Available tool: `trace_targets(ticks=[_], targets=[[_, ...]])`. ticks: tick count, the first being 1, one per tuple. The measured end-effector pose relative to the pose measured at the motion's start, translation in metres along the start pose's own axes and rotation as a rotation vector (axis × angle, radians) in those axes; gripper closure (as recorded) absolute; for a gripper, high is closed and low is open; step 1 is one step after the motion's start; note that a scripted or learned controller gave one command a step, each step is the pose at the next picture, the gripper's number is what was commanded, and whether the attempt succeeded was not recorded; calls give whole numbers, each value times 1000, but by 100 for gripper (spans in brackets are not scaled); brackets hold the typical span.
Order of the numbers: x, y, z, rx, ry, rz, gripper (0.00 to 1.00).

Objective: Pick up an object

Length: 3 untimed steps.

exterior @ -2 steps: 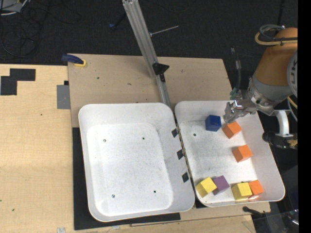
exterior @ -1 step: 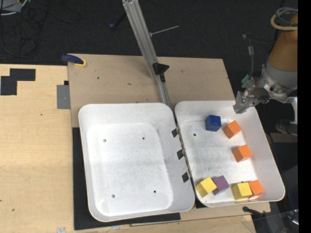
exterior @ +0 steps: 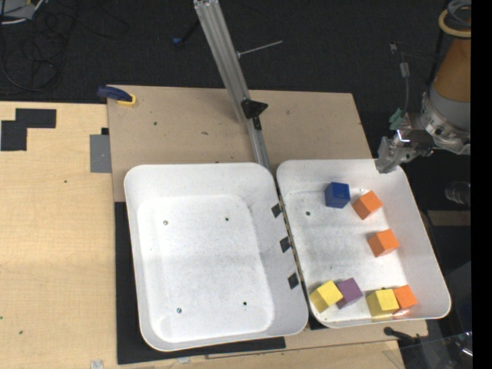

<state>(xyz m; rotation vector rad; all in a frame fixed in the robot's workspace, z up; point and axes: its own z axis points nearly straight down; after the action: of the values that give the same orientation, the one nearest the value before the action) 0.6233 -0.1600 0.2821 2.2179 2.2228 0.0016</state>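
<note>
The right bin (exterior: 307, 241) holds several small blocks. A blue cube (exterior: 337, 194) and an orange cube (exterior: 367, 204) lie near its far side, and another orange cube (exterior: 383, 241) sits lower down. Along the near edge lie a yellow cube (exterior: 326, 294), a purple cube (exterior: 349, 290), a second yellow cube (exterior: 381, 302) and an orange cube (exterior: 404, 296). My gripper (exterior: 388, 160) hangs at the bin's far right corner, above and to the right of the blue cube. Nothing shows between its fingers.
The left bin (exterior: 154, 183) lies beside the right one, with black clips (exterior: 285, 243) along the shared edge. A slanted aluminium bar (exterior: 228, 68) rises behind the bins. A blue and yellow clamp (exterior: 117, 94) sits at the board's far left corner.
</note>
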Motion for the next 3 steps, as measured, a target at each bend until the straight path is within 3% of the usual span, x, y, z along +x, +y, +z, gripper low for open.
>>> trace_targets(ticks=[1,3], targets=[[46,-11,16,6,3,-1,100],[136,-55,32,8,3,-1,100]])
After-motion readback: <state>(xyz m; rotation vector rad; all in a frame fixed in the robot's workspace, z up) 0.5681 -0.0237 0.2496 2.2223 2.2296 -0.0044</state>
